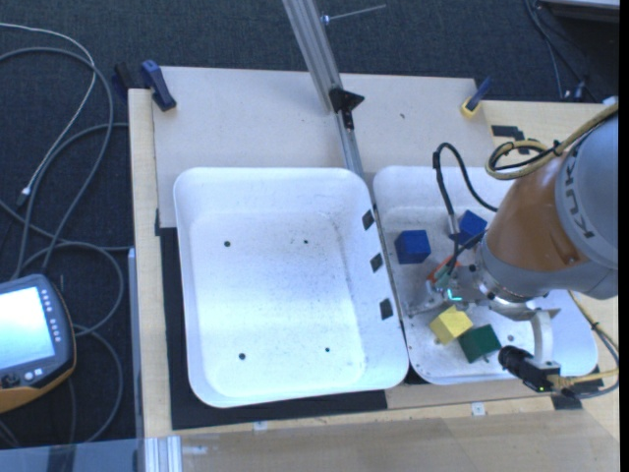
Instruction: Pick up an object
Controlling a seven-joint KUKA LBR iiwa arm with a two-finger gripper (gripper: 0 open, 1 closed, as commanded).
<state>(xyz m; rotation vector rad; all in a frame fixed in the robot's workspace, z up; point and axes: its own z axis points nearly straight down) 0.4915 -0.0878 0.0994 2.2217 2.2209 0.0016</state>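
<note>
— Dark carpet surrounds the bench [246, 116]; any writing?
— "KU" on the arm [560, 224].
— And the gripper [444, 291]?
— Low in the right bin [413, 190], grip unclear. Beside it: yellow block [453, 324], green block [480, 342], blue cube [413, 245].

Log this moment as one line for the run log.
arm: over right bin | gripper: low among blocks | nearby: blue block, yellow block, green block | grasp: unconfirmed

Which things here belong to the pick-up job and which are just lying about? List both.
Job:
- tool
- blue block
- second blue block
- yellow block
- green block
- right bin

Lying about:
- left bin
- handheld pendant
- blue clamp
</note>
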